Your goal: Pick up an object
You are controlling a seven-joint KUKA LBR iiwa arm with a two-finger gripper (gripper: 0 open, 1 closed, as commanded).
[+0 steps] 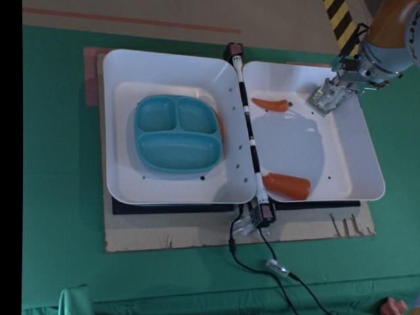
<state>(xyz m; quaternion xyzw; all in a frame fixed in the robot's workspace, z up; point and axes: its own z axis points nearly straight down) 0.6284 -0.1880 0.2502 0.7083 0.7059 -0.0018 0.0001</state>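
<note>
We see the gripper [326, 100] over the right bin [367, 169], near its far right corner; whether it is apart or together we cannot tell. Two carrots: one carrot [271, 104] by the far edge, a larger carrot [287, 186] at the near left corner. The left bin [118, 176] holds one teal divided plate [177, 134]. We read no labels.

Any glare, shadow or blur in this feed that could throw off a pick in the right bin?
Camera view: a soft grey shadow spreads across the right bin's floor between the two carrots; the small carrot and large carrot stay legible; the gripper looks slightly soft; no harsh glare on the white plastic.
</note>
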